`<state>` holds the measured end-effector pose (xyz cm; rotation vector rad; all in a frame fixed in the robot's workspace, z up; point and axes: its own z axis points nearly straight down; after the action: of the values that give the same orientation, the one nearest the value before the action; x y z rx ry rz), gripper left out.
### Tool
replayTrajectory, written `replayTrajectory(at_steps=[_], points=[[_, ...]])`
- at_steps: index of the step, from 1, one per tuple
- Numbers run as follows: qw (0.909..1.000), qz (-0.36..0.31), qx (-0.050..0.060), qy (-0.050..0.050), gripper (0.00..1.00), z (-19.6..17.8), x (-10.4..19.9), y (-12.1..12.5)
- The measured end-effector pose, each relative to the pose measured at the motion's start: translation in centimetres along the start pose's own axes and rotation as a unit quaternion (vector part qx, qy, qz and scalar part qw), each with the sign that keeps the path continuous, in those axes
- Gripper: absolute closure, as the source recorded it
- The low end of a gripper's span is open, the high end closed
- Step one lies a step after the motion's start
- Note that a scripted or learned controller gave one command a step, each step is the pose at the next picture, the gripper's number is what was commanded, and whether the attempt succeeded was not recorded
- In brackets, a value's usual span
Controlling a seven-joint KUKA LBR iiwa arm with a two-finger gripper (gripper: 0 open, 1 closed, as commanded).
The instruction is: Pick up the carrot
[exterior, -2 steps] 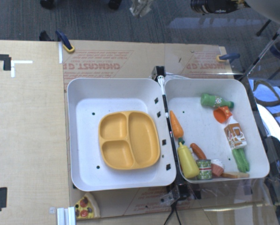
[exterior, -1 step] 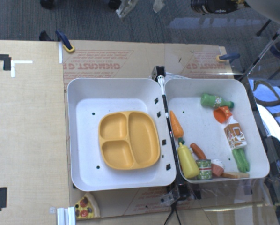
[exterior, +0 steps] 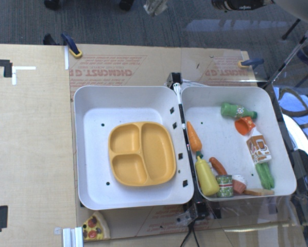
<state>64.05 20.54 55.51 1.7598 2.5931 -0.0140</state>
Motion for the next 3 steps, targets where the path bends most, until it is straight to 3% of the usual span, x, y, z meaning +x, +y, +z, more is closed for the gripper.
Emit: replayTrajectory(at_steps=[1, 2, 3], points=[[1.0, 0.0, 0.0, 0.0, 0.0, 0.0, 0.0, 0.0], [0.9988, 0.048, 0.0, 0.005, 0.0, 1.6, 0.5, 2.3], [0.9989, 0.047, 0.0, 0.004, 1.0, 0.9, 0.5, 2.5]])
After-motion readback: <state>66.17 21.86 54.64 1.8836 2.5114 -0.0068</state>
